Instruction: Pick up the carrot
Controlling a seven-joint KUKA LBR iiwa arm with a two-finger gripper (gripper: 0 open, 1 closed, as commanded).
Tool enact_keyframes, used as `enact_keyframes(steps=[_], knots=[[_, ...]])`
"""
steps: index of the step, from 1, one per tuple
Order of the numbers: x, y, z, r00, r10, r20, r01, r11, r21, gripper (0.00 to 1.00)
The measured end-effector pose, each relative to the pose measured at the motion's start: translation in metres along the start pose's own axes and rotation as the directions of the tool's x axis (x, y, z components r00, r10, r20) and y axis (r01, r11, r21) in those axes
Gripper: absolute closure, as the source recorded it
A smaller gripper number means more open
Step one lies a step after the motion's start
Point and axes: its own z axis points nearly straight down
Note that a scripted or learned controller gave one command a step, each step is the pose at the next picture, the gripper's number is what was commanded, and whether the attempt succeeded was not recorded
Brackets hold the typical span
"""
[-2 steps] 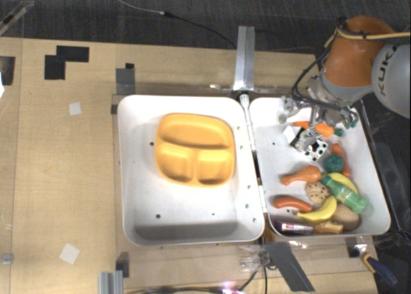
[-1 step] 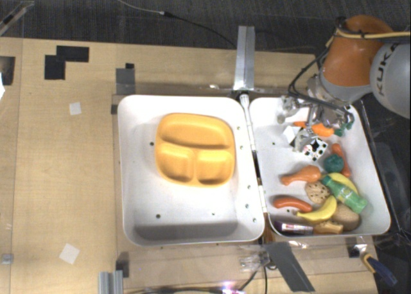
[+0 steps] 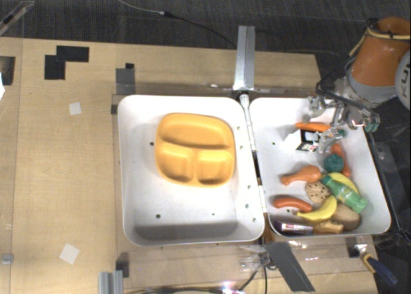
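The carrot (image 3: 310,126) is lying near the right bin's (image 3: 381,219) far wall, looking light, stiff and smooth; gripping mid-body seems safest. Whether the jaws are open, I cannot tell.

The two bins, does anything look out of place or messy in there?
Nothing is spilled or damaged. The right bin looks lopsided: its toys are heaped in the near corner, banana lying across the others. The carrot lies apart by the gripper. The yellow tray sits alone in the left bin.
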Motion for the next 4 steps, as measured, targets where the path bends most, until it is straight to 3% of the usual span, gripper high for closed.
enact_keyframes(steps=[1, 2, 3, 4], knots=[[-0.002, 0.030, -0.001, 0.999, 0.038, 0.005, -0.038, 0.999, 0.027, 0.00], [-0.003, 0.037, -0.001, 0.995, 0.099, 0.004, -0.099, 0.995, 0.029, 0.00], [0.006, 0.047, 0.000, 0.999, -0.036, 0.038, 0.035, 0.999, 0.027, 0.00], [-0.003, 0.056, 0.000, 0.997, -0.072, 0.024, 0.071, 0.997, 0.028, 0.00]])
